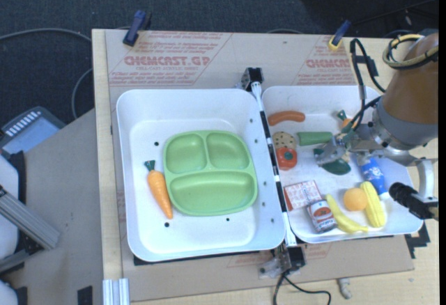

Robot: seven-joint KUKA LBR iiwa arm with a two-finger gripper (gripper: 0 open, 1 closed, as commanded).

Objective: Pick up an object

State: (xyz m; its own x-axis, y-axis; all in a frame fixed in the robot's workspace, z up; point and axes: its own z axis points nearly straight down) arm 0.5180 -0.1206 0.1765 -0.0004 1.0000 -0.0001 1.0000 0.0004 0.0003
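**Figure: End effector low over the right bin, near a dark green object**

The likeliest target is the dark green object lying in the right bin, just under and beside the end effector. From my remote station I cannot tell whether the end effector is spread or pressed together; its tip is a blur of metal, and I see nothing clearly pinched in it.

Outward from the target: a green pickle-like piece lies at 10 o'clock of it, a sausage further on at 11 o'clock, a red tomato-like toy and a tan cracker at 9 o'clock. A blue bottle sits at 3 o'clock, an orange and corn cob at 5 o'clock, a banana, a small can and a printed card at 6 to 7 o'clock.

The left bin holds a green divided plate with a carrot at its 9 o'clock. Both bins rest on the bench.

To do this step well, I judge the descent should centre on one object, keep clear of the blue bottle and the pickle-like piece, and confirm a firm pinch before lifting.
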